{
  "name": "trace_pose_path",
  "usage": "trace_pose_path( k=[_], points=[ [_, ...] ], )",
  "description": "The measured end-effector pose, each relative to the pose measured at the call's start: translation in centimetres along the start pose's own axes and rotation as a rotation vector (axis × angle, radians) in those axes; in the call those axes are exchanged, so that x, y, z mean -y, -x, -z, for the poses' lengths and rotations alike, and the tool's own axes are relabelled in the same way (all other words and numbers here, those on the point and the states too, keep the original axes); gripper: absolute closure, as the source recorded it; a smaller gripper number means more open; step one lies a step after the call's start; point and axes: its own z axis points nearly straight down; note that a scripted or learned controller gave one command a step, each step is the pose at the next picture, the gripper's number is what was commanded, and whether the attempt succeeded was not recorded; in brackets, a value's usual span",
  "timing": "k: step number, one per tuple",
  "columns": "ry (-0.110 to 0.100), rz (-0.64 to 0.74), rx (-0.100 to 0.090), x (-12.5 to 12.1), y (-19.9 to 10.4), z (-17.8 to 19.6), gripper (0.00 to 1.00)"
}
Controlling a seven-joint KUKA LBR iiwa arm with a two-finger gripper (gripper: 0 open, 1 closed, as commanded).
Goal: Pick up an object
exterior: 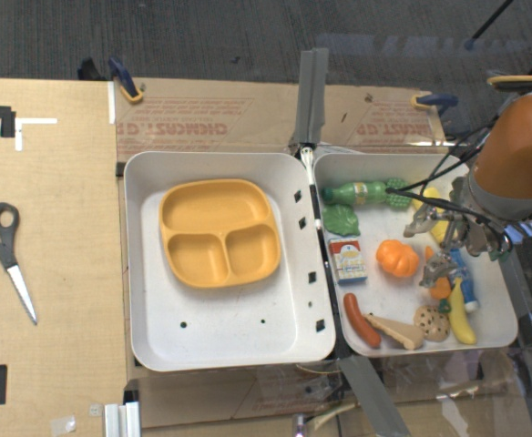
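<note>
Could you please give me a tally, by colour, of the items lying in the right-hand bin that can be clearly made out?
Green: 2, a green plastic bottle and a green leafy toy.
Orange: 1, a round orange pumpkin toy.
Red: 1, a red sausage toy.
Yellow: 1, a yellow banana toy.
Tan: 2, a tan wedge and a speckled cookie.
White: 1, a small printed carton.
Total: 8; items under the gripper are too cluttered to count.

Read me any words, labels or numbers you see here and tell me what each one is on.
Cardboard behind the bins: red print, upside down and mirrored, too blurred to read.
Cardboard on the right: similar red print, not readable.
Small carton in the right bin: label too small to read.
Green bottle: label unreadable.
</note>
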Motion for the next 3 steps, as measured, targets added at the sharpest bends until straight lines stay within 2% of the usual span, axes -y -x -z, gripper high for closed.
trace_pose_path(
  k=[1, 2, 3],
  points=[
    [0.000, -0.063, 0.001, -0.7, -1.4, -1.4, 0.00],
    [0.001, 0.000, 0.003, -7.7, 4.3, -1.4, 0.00],
    [-0.002, 0.002, 0.008, -7.7, 4.5, -0.3, 1.00]
  ],
)
